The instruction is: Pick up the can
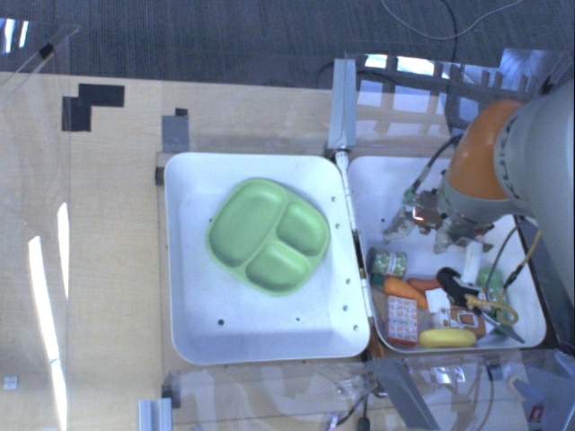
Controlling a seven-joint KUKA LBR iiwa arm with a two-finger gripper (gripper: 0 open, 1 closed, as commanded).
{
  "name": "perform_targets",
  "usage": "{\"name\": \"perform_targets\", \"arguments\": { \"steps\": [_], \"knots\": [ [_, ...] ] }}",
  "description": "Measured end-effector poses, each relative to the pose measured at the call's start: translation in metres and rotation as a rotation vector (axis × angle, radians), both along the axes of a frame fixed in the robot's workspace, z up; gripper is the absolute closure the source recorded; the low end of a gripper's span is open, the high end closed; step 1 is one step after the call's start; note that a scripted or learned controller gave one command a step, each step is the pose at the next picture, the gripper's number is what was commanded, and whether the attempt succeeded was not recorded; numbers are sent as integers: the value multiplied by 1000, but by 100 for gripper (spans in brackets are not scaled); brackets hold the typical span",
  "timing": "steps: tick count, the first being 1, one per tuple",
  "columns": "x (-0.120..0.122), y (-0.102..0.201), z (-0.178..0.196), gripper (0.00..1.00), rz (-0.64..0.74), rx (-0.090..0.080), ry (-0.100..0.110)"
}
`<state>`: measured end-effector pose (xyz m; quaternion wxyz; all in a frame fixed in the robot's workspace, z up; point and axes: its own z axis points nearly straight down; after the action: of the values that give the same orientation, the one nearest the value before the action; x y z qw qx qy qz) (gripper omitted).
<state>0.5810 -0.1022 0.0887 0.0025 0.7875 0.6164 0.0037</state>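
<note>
L bin (180, 330) holds a green 3-section plate (269, 234), lying flat near its middle; R bin (364, 173) has a clutter along its near side: the can (389, 262), green-labelled, at the L end, w/ a carrot (404, 287) just below it, a red-white packet (402, 320), a banana (446, 338); gripper (422, 221) hangs just above-right of the can, apart from it; can't tell if the pincer is spread or closed.

Two white bins (193, 330), one green plate (268, 233), one can (389, 262).
</note>
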Motion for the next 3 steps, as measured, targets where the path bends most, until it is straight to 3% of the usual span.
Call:
{"name": "perform_targets", "arguments": {
  "steps": [1,2,3],
  "knots": [
    [-47,13,1,0,74,-2,-6],
    [-67,-52,1,0,126,-5,-6],
    [-37,3,0,0,-208,3,-4]
  ]
}}
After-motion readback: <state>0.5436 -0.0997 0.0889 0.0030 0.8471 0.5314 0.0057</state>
